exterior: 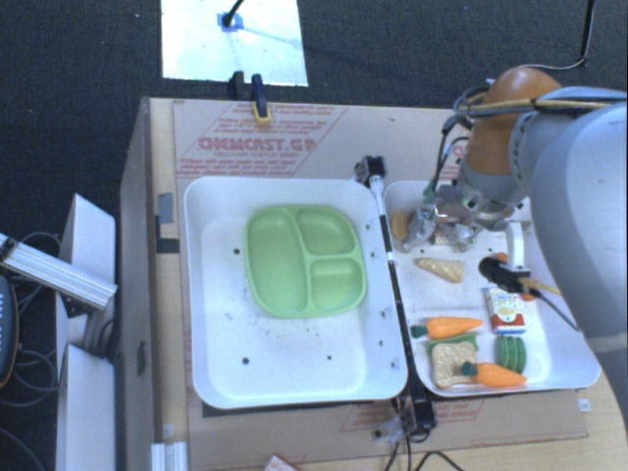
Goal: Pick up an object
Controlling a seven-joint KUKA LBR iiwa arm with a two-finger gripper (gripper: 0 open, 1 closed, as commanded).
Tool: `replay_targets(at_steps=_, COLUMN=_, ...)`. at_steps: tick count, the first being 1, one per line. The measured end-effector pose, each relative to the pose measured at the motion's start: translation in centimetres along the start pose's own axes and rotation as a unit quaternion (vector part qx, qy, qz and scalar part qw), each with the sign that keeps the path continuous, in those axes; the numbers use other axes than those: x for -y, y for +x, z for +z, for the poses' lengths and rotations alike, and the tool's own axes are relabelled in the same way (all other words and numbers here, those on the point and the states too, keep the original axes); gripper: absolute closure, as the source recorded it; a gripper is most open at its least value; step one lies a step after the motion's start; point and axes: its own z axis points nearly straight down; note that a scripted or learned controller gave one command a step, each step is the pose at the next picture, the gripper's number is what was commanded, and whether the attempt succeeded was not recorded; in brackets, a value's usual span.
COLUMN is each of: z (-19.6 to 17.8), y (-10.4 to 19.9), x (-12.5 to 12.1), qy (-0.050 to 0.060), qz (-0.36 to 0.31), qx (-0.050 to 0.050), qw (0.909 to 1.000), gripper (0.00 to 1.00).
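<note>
Arm lowered over the right bin, hunting for something to lift.

The hand (439, 230) sits low at the upper middle right of the frame, just above a pale wedge (439, 269); whether it is spread or pressed together I cannot tell. Toy food crowds the right bin (579, 366), carrot (453, 327) included, within reach; the left bin (211, 292) carries a green plate (304, 260), likely the drop side.

Even, bright overhead light with soft shadows. Mild glare whitens both bins (294, 381) beside the gripper (444, 232). The picture is slightly soft and grainy throughout.
</note>
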Motion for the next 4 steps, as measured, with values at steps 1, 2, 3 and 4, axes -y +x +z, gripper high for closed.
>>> replay_targets(at_steps=1, z=0.0, y=-0.01, x=-0.01, qy=0.0, qz=0.0, qx=0.0, qw=1.0, gripper=0.0)
replay_targets(at_steps=2, z=0.0, y=-0.08, x=-0.02, qy=0.0, qz=0.0, qx=-0.001, qw=1.0, gripper=0.0)
replay_targets(at_steps=3, z=0.04, y=-0.87, x=-0.1, qy=0.001, qz=-0.001, qx=-0.008, qw=1.0, gripper=0.0)
replay_targets(at_steps=4, z=0.04, y=-0.1, x=-0.03, qy=-0.001, qz=0.001, qx=0.001, qw=1.0, gripper=0.0)
